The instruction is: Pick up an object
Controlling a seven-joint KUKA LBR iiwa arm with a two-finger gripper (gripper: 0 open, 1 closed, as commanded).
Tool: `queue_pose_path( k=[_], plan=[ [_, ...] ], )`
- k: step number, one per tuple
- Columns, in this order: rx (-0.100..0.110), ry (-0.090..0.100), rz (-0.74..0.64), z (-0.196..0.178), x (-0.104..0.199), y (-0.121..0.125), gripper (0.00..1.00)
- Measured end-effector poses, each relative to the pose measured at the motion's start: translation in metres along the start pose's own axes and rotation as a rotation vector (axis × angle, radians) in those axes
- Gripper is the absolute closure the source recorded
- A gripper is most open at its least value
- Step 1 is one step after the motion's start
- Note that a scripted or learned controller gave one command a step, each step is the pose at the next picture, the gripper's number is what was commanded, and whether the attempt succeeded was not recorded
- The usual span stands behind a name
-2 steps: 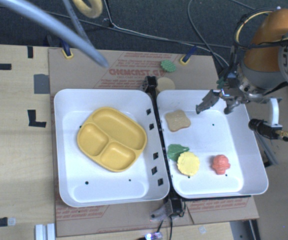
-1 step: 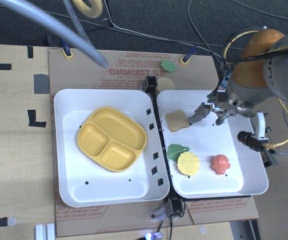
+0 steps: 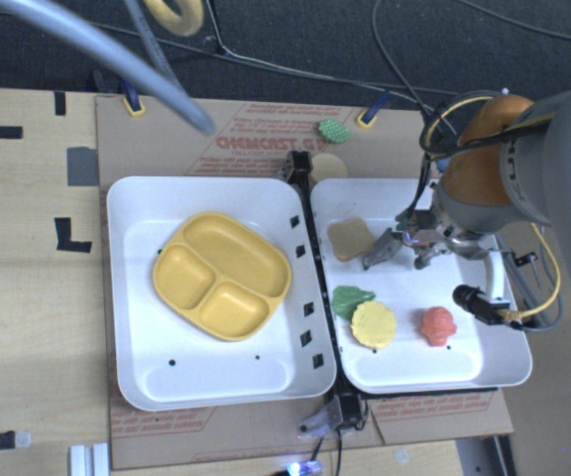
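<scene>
Yellow tray (image 3: pixel 222 275) in left bin (image 3: pixel 127 206)

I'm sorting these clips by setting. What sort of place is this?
Likely a robotics lab bench: a grey arm's end effector over two white bins, loose cables, and toy food such as a yellow divided plate.
</scene>
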State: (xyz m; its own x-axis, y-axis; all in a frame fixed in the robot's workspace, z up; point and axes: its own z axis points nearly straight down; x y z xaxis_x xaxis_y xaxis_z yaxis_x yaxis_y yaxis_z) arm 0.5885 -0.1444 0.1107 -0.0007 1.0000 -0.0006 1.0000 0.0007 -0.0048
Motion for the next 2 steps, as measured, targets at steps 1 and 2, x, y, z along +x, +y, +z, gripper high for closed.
queue_pose_path(
  k=[1,2],
  plan=[
    [-0.004,-0.001,-0.001,0.027,0.0,0.0,0.0],
    [-0.007,-0.002,-0.002,0.015,0.001,0.001,1.0]
  ],
)
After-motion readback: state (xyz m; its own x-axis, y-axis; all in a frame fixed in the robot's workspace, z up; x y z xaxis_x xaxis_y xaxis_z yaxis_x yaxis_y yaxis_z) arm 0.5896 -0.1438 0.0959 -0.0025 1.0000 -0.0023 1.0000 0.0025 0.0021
